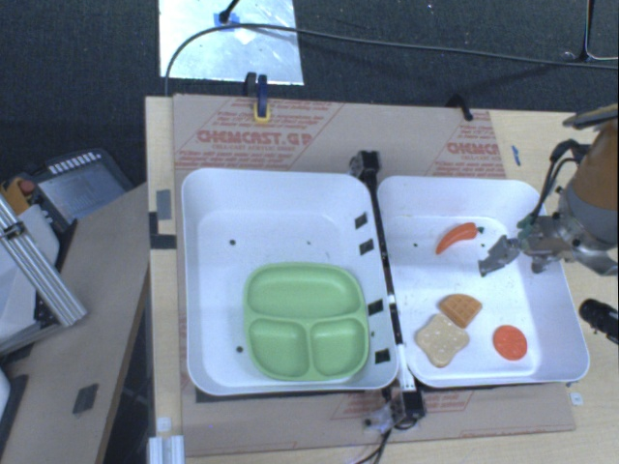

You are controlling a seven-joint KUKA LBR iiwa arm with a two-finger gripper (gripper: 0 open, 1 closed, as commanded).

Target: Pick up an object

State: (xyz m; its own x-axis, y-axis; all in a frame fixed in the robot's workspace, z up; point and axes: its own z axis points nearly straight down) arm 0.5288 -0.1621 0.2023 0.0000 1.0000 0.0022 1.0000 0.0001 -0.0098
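Pale wooden surface (160, 143) under a brown cardboard sheet (319, 129) with red print, and on it two shallow white bins side by side. Around it dark carpet floor (77, 56), with a shiny metal plate (232, 27) at the far side and a thin cable (435, 51) running across. A yellow clamp (260, 104) on the far edge of the cardboard. At the left, a lower beige bench (87, 288) with a dark device (73, 187) and a metal rail (39, 269).

Left bin (280, 196): smooth plastic with rounded corners, holding a light green tray (305, 319) with three compartments, near the front wall; much bare floor behind the tray.

Right bin (426, 206): four small toy foods, all apart from each other. An orange carrot-like piece (456, 236), long and slightly curved, toward the far side. A brown waffle-like square (460, 309) and a pale toast-like slice (441, 340) just beside each other near the front. A flat red-orange round slice (510, 342) close to the front right corner.

Grey arm (590, 211) reaching in over the right rim, gripper (501, 256) low over the bin, to the right of the carrot-like piece and not touching it. Fingers (495, 260) dark and blurred; cannot tell whether spread or closed, nothing visible between them. Open white floor between gripper and the front pieces.
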